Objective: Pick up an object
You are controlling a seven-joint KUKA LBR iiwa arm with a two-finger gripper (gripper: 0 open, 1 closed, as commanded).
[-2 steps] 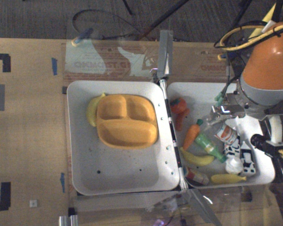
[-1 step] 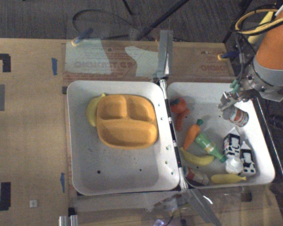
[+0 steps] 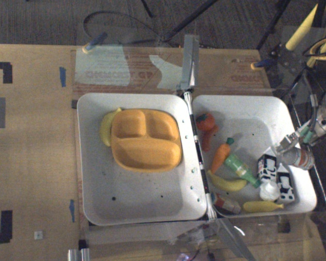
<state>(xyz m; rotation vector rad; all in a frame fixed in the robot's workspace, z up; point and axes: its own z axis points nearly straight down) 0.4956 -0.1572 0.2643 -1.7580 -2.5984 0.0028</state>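
While its grip cannot be told, the tool [image 3: 294, 140] hangs just above the milk carton [image 3: 268, 168].

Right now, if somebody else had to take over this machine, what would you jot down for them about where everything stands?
Gripper: at the right bin's right edge, nothing visibly between its fingers.
Right bin holds: orange toy carrot, green plastic bottle, yellow toy banana, black-and-white cartons, red toy.
Left bin holds: orange divided tray lying over a yellow banana.
Done: nothing lifted.
Left: grasp and raise one object.
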